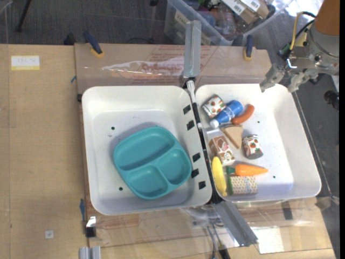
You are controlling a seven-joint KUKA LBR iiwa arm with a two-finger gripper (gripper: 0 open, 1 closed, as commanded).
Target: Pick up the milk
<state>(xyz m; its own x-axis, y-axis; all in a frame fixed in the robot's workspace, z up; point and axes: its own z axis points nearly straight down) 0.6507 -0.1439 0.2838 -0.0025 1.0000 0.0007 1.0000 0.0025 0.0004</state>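
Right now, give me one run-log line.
pincer: above right bin's far rim | milk: lying in right bin, ungrasped | step: approach

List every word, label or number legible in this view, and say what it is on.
No text can be read.
Tan label on the bench: blurred.
Printed packs in the right bin: too small.
Red print on the clear sheet behind the bins: blurred.

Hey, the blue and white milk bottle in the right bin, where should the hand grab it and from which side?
Probably from above, across the blue body of the milk bottle. It lies on its side, slanted, white cap toward the divider, so fingers should close across its width. A can and sausage crowd its sides.
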